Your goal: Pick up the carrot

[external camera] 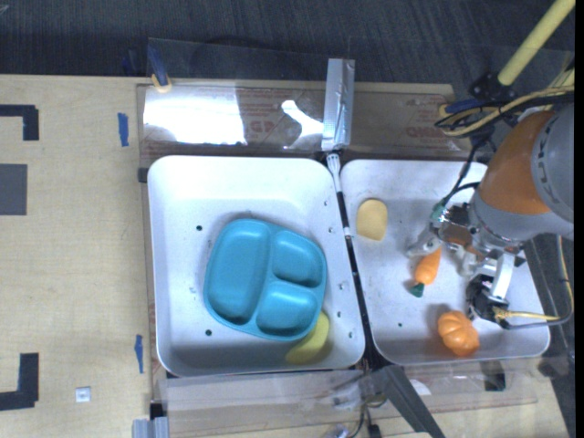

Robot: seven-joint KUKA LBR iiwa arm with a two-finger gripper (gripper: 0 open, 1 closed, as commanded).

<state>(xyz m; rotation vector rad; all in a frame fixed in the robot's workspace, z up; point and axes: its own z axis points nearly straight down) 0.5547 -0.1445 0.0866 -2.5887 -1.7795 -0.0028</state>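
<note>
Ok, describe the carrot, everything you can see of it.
The carrot is a small orange toy, plastic by its look, with a dark green stub at its lower end. It lies tilted on the floor of the right bin, green end toward the near left. The gripper hangs just above its upper end; whether they touch is unclear. Nothing else touches it.

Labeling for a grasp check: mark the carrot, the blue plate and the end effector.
carrot (425, 269): camera view, orange body.
blue plate (239, 272): camera view, largest compartment.
end effector (453, 245): camera view, between fingertips.
</note>
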